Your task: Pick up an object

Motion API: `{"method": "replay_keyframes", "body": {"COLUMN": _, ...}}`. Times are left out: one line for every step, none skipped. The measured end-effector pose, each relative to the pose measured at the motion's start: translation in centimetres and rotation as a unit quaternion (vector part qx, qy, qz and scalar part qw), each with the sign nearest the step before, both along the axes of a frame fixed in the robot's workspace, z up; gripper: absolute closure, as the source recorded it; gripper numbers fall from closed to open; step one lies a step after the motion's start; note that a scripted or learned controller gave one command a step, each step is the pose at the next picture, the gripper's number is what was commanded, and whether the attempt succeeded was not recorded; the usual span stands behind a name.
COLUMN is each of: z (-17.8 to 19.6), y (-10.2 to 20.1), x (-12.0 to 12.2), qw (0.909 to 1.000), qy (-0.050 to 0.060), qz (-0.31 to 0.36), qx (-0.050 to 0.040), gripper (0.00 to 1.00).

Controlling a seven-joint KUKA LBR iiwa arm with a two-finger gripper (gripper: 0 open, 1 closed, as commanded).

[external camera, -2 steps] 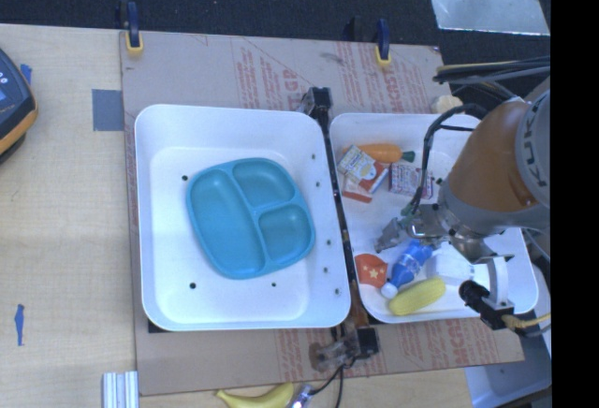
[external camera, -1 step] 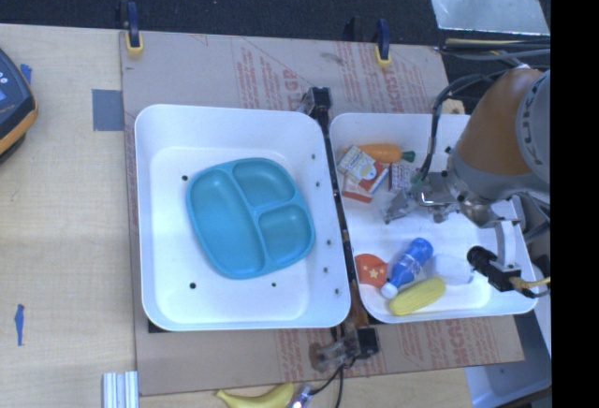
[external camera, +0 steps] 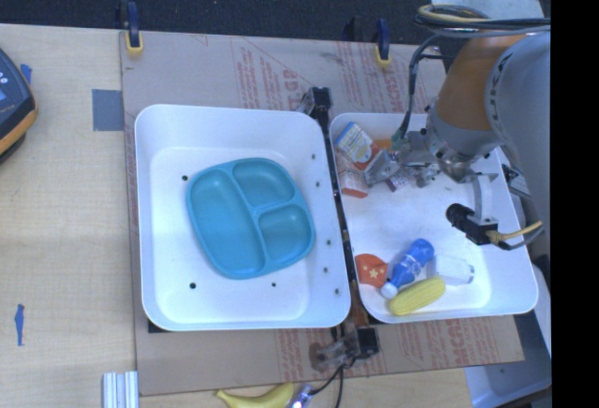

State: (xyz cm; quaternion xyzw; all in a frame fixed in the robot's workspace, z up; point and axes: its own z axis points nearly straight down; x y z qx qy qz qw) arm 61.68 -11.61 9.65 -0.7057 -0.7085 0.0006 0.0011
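Hand [external camera: 391, 170] low over small packet [external camera: 355, 143], right bin's far-left corner

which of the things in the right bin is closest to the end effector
The small white packet with blue print at the bin's far-left corner, just left of the end effector. The blue bottle, corn cob and red piece lie along the near edge.
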Motion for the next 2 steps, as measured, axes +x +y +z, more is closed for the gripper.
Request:
{"method": "replay_keyframes", "body": {"z": -0.5, "y": -1.0, "x": -11.6, "qw": 1.0, "qy": 0.002, "qz": 0.0, "qx": 0.0, "gripper": 0.0}}
{"method": "replay_keyframes", "body": {"z": 0.5, "y": 1.4, "x": -5.3, "qw": 1.0, "qy": 0.0, "qz": 0.0, "qx": -0.0001, "gripper": 0.0}}
